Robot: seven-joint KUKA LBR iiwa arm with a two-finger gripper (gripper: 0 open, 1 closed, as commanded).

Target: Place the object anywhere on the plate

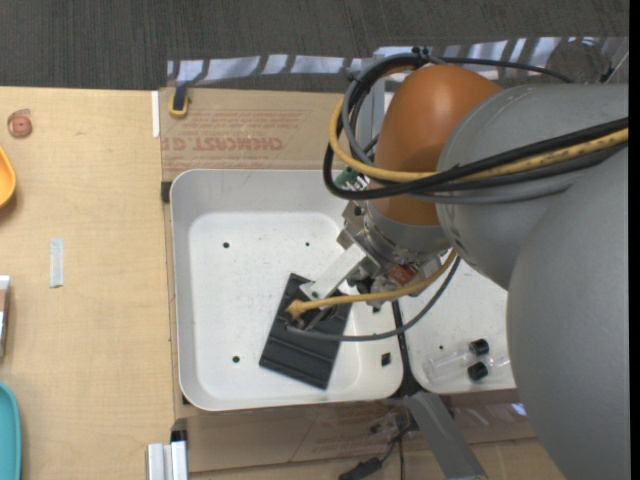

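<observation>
**A:** Camera view, arm first; what do we label?

**B:** We label the grey arm (pixel 545 228), which enters from the right; its orange band (pixel 430 133) sits above the wrist, with yellow and black cables (pixel 345 163) looped around it; beneath the band we label the gripper (pixel 378 271), which hangs over the right-hand part of the left bin (pixel 185 268).

**A:** And the gripper's state?

**B:** We cannot tell whether it is released or clenched; the wrist covers it from above.

**A:** Where do we place the task's object?

**B:** We cannot tell which thing it is; we label a clear piece (pixel 455 363) with two small black knobs, which lies in the right bin (pixel 455 313) near its front left corner, just beside the arm; we also label a small black square (pixel 385 358) at the right side of the left bin, near the front rim.

**A:** And the surroundings?

**B:** To the left we label the wooden bench (pixel 90 358); on it lie a pale strip (pixel 56 263) and, farther back, a small reddish disc (pixel 18 124); an orange thing (pixel 4 183) and a teal thing (pixel 6 438) are cut off by the left edge, and we cannot tell what they are; behind the bins lies a cardboard sheet (pixel 250 133) with red lettering.
</observation>
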